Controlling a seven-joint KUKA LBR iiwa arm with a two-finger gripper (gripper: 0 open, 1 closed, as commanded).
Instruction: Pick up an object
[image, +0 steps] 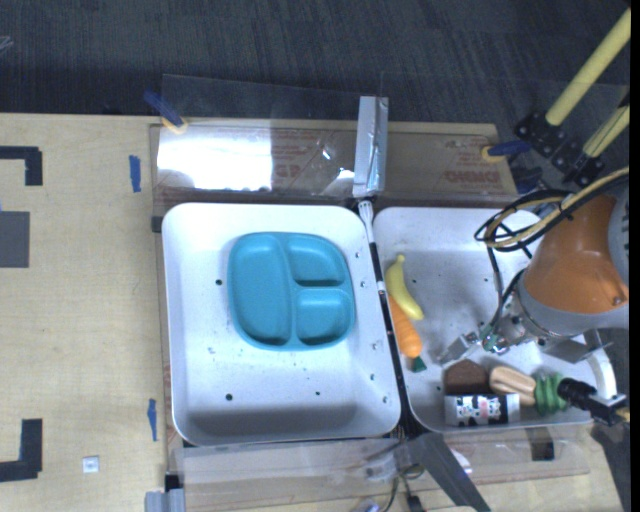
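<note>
Toy foods lie in the right bin (440, 245). A yellow banana (403, 290) and an orange carrot (408, 335) rest along its left wall. A brown lump (464, 376), a tan roll (512, 380), a green piece (548, 392) and a small dark bottle with a white label (483, 408) crowd the near edge. My gripper (478, 338) hangs low over the bin floor, right of the carrot and just above the brown lump. The orange band of the arm (572, 268) covers the bin's right side. Nothing shows in the gripper's grasp.
The left bin (200, 380) bears a blue divided plate (292, 290). A raised divider (385, 330) separates the two bins. Black cables (510, 225) loop over the right bin's far right corner. A clear plastic panel (260, 150) stands behind the bins.
</note>
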